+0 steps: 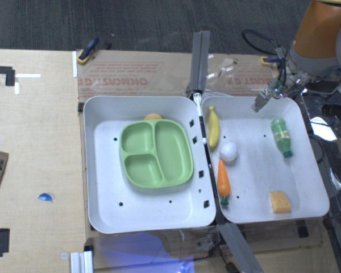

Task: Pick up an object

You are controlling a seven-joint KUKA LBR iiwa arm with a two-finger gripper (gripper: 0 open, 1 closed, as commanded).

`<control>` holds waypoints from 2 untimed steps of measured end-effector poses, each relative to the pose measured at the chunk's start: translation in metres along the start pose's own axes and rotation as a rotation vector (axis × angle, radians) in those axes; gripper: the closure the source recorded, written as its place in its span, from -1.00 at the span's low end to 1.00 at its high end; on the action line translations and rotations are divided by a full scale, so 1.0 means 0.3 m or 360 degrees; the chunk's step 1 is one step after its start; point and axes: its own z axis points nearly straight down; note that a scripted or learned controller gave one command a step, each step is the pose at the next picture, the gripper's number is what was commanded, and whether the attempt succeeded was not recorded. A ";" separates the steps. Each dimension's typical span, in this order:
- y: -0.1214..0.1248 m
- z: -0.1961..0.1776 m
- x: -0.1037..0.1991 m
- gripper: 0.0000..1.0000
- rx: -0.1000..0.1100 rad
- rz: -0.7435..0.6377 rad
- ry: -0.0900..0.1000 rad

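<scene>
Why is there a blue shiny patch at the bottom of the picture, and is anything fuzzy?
In the camera view, the blue patch is a glow of light on the surface just below the left bin; the pincer near the top of the right bin looks soft and a bit blurry; the green plate and carrot look sharp.

Right bin [307,206]: broad bare floor through the middle. Banana [213,127], white ball [228,151] and carrot [223,178] crowd the left wall in a line, ball touching the banana's lower end. Green bottle [281,137] lies near the right wall; yellow sponge [280,202] sits apart in the near right corner. Left bin [99,169]: green divided plate [157,153] takes the middle, with bare margins left and front.
</scene>
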 end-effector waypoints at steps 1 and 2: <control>-0.019 0.122 0.182 1.00 0.0007 0.0774 0.0004; -0.019 0.122 0.181 -1.00 0.0007 0.0774 0.0003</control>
